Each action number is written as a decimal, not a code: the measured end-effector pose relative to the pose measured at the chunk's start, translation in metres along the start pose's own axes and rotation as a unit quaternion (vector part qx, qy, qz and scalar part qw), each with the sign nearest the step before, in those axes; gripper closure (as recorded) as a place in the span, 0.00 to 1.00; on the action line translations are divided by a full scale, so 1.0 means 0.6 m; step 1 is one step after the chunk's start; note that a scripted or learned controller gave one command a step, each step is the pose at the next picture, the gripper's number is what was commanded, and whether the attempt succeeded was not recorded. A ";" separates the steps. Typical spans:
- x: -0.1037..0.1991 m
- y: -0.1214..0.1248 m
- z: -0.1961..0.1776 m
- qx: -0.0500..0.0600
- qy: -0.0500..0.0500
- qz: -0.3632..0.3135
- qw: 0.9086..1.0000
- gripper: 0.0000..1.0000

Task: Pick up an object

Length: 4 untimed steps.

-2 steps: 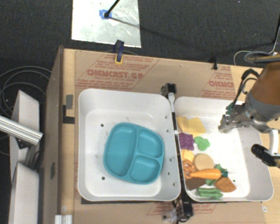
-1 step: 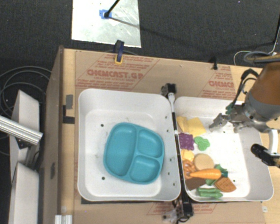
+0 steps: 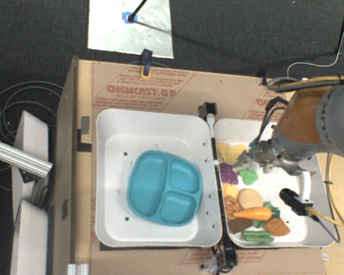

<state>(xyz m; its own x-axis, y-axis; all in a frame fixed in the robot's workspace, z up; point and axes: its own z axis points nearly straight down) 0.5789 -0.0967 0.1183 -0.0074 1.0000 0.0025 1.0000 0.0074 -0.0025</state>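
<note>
The left bin (image 3: 109, 159) is seen on the brown bench (image 3: 134, 85), and a blue divided tray (image 3: 164, 187) lies at its centre, tilted slightly. Just beside it, at 3 o'clock, the right bin (image 3: 314, 236) is seen, with toy food gathered along its left and lower parts. A yellow piece (image 3: 231, 151) lies at 10 o'clock in that bin, purple grapes (image 3: 229, 174) below it, and a green piece (image 3: 249, 177) just beside the grapes. At about 7 o'clock a beige egg-like piece (image 3: 250, 198) rests above an orange carrot (image 3: 252, 214), with a brown waffle-like piece (image 3: 277, 227) and a green pod (image 3: 257, 237) toward 6 o'clock. The gripper (image 3: 258, 157) is found over the bin's upper middle, near the green piece; whether its fingers are wide or narrow cannot be told, and nothing is seen held.
</note>
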 end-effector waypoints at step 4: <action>-0.059 0.056 0.053 -0.005 -0.002 0.003 1.000 0.00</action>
<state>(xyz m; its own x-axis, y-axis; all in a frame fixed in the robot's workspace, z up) 0.6130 -0.1317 0.0865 -0.0010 1.0000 -0.0016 1.0000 0.0010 0.0077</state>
